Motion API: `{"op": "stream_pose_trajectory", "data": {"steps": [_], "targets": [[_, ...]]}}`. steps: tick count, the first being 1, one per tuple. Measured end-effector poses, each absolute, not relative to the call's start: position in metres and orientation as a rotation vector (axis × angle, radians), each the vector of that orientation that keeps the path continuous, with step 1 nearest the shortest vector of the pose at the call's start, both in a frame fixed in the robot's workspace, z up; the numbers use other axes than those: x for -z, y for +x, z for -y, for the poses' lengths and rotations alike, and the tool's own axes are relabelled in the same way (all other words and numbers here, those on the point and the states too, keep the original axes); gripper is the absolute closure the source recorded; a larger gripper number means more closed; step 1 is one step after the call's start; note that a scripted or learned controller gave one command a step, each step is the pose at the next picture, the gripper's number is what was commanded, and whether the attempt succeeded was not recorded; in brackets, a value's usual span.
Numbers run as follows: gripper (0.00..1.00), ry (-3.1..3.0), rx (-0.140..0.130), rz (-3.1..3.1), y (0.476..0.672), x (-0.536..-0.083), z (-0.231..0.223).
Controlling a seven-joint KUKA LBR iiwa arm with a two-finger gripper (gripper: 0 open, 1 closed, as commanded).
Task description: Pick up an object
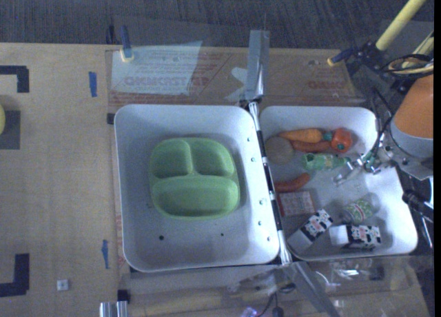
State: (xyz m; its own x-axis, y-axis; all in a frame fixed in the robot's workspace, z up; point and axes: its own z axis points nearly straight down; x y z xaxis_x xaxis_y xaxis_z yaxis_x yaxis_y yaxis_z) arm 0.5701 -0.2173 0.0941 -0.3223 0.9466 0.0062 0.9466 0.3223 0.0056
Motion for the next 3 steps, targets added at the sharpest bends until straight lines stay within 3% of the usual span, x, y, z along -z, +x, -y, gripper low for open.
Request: {"op": "stream_pose_trajectory", "data": {"steps": [1,2,3], "targets": [[0.00,-2.390,-0.004,2.029,0.546,-0.107,0.204],[0.00,-2.349,0.024,2.086,0.504,-0.088,0.204],[1.00,-2.359,0.008,2.082,0.502,-0.093,0.211]]}}
